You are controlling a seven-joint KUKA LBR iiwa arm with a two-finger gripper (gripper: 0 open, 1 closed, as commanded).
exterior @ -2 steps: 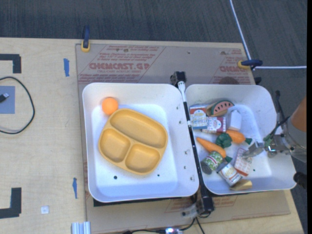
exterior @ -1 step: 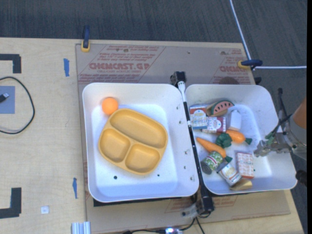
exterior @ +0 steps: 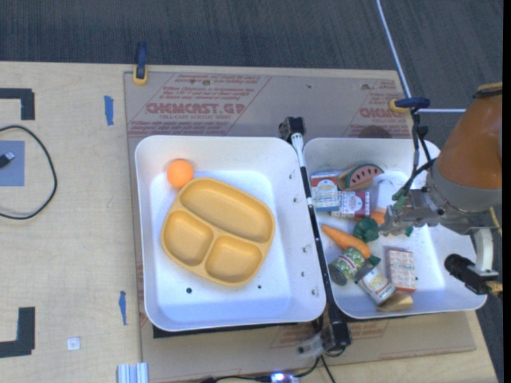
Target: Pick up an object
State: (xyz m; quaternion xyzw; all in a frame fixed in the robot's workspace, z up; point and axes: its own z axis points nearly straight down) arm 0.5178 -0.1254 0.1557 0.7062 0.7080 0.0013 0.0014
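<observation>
Camera view, from my remote seat: the right bin (exterior: 447, 298) holds the clutter I can pick from. The carrot (exterior: 345, 240) lies flat, long axis running diagonal, one end up-left toward the divider, other end down-right beside the can (exterior: 346, 265). The can lies tipped, its round end facing me approx. The red-white packet (exterior: 400, 268) sits just right of it, long axis near vertical in frame, w/ a small bottle (exterior: 378, 284) below-left, slanted. A watermelon slice (exterior: 362, 174) rests near the far wall, curved edge up. A white carton (exterior: 339, 200) lies crosswise next to it. A green toy (exterior: 366, 229) sits mid-bin, touching the carrot's right end.

The gripper (exterior: 397, 216) is low over the bin centre, just right of the green toy; can't tell if its fingers are apart or together, too dark & cluttered there. Nothing visibly held. The arm (exterior: 473, 166) comes in from frame right, orange band uppermost.

The left bin (exterior: 150, 214) carries a yellow 3-section tray (exterior: 217, 230), long axis diagonal, and an orange ball (exterior: 180, 172) just beyond its upper-left rim, near the bin corner.

Both bins sit on a brown board (exterior: 239, 102) w/ red print, clamped to a pale wood bench (exterior: 64, 278). Dark carpet (exterior: 239, 14) beyond. A black cable (exterior: 36, 182) loops at frame left.
</observation>
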